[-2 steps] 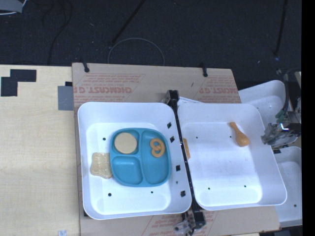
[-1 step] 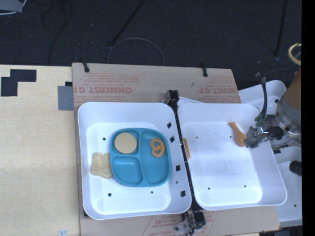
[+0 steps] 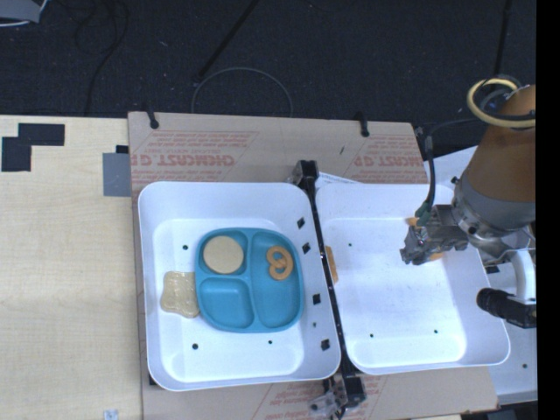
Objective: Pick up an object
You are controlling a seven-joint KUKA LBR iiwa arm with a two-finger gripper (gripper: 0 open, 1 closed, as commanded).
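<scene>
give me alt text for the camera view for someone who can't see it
The grey arm's gripper hangs over the right bin. In the left bin, a blue divided plate holds a round cracker and a pretzel, with a pale food piece beside it.

I'm seeing my arm (image 3: 500, 178): orange band, grey wrist casing below, dark metal gripper (image 3: 423, 241), black cable looping alongside.

Even, bright overhead light; the two shallow white plastic bins (image 3: 232, 201) read slightly blown out. Soft short shadows inside bin walls. Dark carpeted floor (image 3: 262, 42) at top underexposed. Overall low resolution, mild softness, grey-and-orange arm (image 3: 503, 169) slightly blurred.
</scene>
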